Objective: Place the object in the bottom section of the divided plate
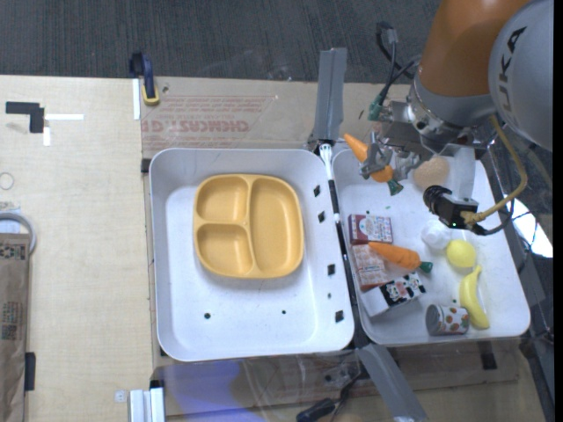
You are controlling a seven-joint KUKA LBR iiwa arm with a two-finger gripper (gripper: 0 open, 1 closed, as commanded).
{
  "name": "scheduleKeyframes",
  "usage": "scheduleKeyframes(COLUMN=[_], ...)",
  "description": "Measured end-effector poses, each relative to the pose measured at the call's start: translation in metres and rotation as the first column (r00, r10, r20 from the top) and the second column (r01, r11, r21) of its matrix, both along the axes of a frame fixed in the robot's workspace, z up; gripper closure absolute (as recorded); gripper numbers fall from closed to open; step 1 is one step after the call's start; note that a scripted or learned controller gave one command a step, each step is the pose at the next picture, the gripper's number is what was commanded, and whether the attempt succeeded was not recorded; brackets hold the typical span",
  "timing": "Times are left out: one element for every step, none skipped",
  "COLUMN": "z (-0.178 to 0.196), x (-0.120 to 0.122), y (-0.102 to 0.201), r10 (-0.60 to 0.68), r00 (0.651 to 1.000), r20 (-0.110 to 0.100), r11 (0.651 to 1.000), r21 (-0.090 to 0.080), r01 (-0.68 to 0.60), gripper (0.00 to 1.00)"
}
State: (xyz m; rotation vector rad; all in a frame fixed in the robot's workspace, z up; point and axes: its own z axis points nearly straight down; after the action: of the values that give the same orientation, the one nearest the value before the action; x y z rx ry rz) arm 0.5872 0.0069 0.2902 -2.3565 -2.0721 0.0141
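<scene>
Here the two-finger gripper point(380, 161) hangs over the back left corner of the right white bin point(519, 319), pinching a small orange carrot-shaped toy point(358, 147) between its fingers, clear of the bin floor. Nearer the front lie a second orange carrot point(396, 255), a yellow lemon point(460, 253) and a banana point(475, 297). The yellow three-section plastic plate point(249, 225) sits in the left white bin point(176, 323).
</scene>
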Motion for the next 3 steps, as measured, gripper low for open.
scheduleKeyframes(z=[0.075,-0.027,-0.074], x=[-0.015,0.006,-0.031], y=[-0.001,0.068,0.115], r10=[0.125,0.093,0.103], r00=[0.992,0.996,0.995], r20=[0.000,-0.002,-0.003], r11=[0.992,0.996,0.995], r21=[0.001,0.001,0.000], r01=[-0.125,-0.093,-0.103], gripper=[1.00,1.00,1.00])
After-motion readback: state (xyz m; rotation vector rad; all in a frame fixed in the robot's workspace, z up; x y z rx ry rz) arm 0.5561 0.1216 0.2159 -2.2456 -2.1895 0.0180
